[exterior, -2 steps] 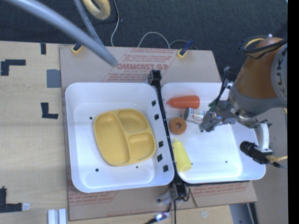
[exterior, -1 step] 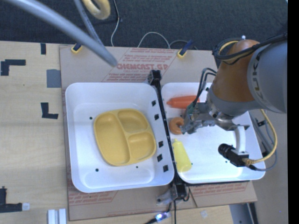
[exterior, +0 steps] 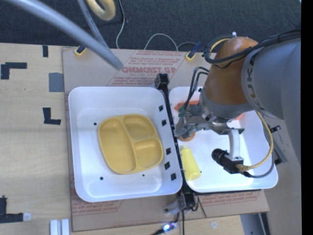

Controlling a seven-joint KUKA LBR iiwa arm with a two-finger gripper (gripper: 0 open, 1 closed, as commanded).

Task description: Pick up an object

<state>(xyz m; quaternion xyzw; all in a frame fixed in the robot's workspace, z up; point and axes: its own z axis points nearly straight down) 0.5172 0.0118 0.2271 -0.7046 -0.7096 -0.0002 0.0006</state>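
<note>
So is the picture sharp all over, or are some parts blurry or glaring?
Camera view: the grey bars crossing the top left are soft and out of focus; the yellow tray in the left bin is fairly sharp; the white bins look bright but not blown out; the arm shades the right bin.

One fixed cam above bench, slanted down on both bins (exterior: 78, 146), arm (exterior: 274, 77) entering right.

Red print reading "CHEMCAST G.P." stands on the brown board (exterior: 146, 66) behind the bins.
</note>
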